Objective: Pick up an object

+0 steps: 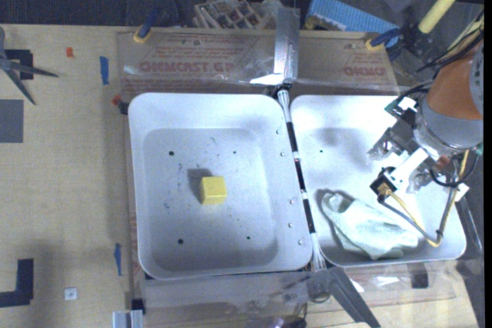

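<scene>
- you have two white bins side by side on the bench [61, 165]: the left bin [157, 115] and the right bin [338, 113].
- your yellow block [214, 190] lies alone near the middle of the left bin's floor, well apart from every wall.
- a crumpled white cloth [367, 228] lies in the right bin, along its near edge and toward the near left corner.
- the arm [455, 123] reaches in over the right edge of the right bin, orange band uppermost.
- your gripper [390, 144] hangs over the right half of the right bin, above and just beyond the cloth and apart from it.
- you cannot tell from this view whether the jaws are spread or pressed together; nothing shows between them.
- the block sits a whole bin away from the gripper.
</scene>
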Available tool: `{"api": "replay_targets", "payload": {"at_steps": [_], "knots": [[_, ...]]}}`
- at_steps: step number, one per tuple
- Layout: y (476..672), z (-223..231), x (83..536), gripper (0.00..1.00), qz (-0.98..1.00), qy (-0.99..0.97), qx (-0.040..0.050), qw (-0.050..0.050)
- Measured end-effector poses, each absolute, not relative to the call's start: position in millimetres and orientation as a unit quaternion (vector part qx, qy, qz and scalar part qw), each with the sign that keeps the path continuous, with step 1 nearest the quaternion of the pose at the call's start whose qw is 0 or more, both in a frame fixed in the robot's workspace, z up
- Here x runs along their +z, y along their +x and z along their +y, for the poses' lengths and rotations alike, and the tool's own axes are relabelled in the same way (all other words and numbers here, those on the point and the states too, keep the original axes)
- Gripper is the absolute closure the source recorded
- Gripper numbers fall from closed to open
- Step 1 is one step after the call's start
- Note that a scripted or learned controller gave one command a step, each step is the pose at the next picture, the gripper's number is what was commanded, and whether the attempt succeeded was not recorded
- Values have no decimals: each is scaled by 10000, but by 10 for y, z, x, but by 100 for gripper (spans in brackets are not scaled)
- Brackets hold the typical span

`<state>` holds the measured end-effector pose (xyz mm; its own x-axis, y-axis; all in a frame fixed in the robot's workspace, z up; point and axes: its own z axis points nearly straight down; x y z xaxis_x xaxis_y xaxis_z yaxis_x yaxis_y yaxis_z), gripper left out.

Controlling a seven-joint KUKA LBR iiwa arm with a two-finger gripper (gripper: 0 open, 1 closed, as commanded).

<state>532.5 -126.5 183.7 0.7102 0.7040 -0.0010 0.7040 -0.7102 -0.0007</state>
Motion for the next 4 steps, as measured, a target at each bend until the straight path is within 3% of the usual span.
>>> {"api": "replay_targets", "payload": {"at_steps": [1, 2, 3, 4], "knots": [[5328, -1273, 1935, 100, -3803, -9249, 7, -2], [5271, -1618, 2933, 100, -5103, -8600, -2, -9], [4800, -1839, 3458, 100, -5380, -8429, 0, -11], [4808, -2050, 4358, 100, -6621, -7494, -5, -27]]}}
